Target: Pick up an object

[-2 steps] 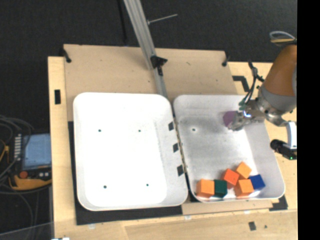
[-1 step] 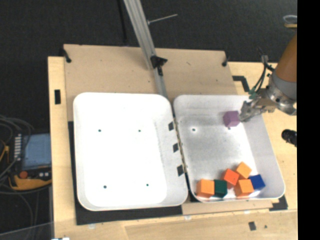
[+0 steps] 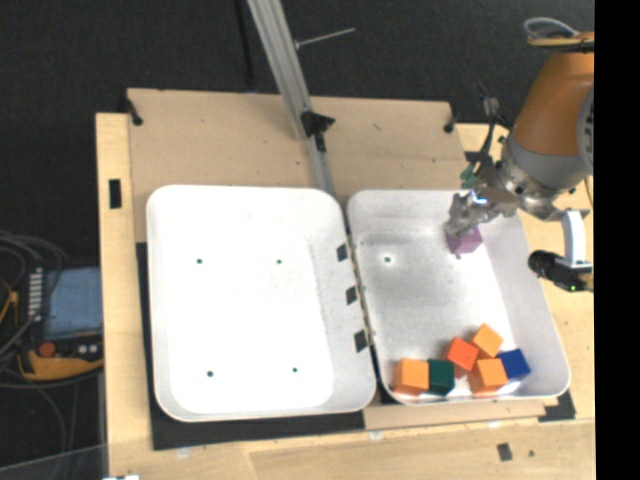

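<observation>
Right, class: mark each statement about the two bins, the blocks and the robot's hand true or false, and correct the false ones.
1. The coloured blocks sit in the right bin. True.
2. The cluster of blocks lies at the far end of that bin. False: the orange blocks, the green block and the blue block crowd its near edge.
3. The hand is above the right bin. True.
4. A purple block sits right under the hand. True.
5. There are two green blocks. False: just one.
6. The arm reaches over the left bin. False: it stays on the right.
</observation>
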Controlling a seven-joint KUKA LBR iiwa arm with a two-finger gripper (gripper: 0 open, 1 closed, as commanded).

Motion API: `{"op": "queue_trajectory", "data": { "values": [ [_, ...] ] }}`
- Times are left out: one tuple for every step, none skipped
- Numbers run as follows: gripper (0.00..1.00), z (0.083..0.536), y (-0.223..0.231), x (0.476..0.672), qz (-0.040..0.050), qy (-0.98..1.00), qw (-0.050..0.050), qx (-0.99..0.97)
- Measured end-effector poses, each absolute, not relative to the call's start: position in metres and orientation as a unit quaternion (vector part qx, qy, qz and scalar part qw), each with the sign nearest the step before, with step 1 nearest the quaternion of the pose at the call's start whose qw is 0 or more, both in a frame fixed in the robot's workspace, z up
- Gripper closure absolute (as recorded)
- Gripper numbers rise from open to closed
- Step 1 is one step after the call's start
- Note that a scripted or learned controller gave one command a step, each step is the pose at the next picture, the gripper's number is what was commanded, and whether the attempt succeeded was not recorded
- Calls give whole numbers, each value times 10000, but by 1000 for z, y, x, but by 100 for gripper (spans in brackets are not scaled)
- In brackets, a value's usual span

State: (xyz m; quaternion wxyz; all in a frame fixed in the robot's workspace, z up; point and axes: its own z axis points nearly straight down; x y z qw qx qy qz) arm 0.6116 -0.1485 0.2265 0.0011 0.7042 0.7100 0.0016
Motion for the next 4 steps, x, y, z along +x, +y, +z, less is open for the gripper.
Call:
{"op": "queue_trajectory", "data": {
  "values": [
    [100,227,-92,629,15,7101,9,7041],
    [100,237,-40,642,16,7100,5,7042],
    [100,247,16,651,17,7102,5,7040],
    [100,235,68,649,-6,7094,-5,7048]
  ]
}}
